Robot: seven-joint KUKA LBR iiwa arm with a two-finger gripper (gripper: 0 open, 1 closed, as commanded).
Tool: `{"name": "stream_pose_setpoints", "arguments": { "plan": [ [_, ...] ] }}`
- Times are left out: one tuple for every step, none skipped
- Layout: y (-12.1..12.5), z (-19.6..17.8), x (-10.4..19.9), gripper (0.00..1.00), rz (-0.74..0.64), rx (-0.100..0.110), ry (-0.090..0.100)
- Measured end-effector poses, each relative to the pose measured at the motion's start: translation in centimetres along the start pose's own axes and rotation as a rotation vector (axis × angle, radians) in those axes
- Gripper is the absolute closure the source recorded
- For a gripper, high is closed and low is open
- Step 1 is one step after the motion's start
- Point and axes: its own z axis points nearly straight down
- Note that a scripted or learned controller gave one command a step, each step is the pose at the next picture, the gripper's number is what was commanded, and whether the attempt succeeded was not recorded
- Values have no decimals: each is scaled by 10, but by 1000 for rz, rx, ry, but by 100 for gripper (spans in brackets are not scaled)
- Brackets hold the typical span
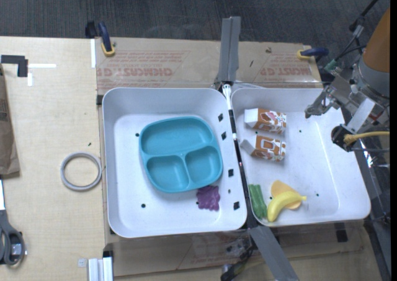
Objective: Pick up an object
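End effector (317, 107): above the right bin's (347, 208) far edge; spread or pressed together, I cannot tell.
Risk: the two cartons (267, 120) lie close; fingers may shove both.

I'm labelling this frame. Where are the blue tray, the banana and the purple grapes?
blue tray (177, 137): camera view, on its large upper compartment.
banana (282, 204): camera view, on the middle of its curve.
purple grapes (209, 198): camera view, on the bunch's centre.

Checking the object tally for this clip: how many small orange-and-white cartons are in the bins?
2, both in the right bin: one orange-and-white carton near its far-left corner, the other just in front.
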Motion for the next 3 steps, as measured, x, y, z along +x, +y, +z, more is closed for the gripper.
{"name": "stream_pose_setpoints", "arguments": {
  "plan": [
    [1, 98, 54, 0, 380, 1, 0],
    [-8, -38, 56, 0, 617, -3, 1],
    [22, -127, 1, 0, 619, -2, 0]
  ]
}}
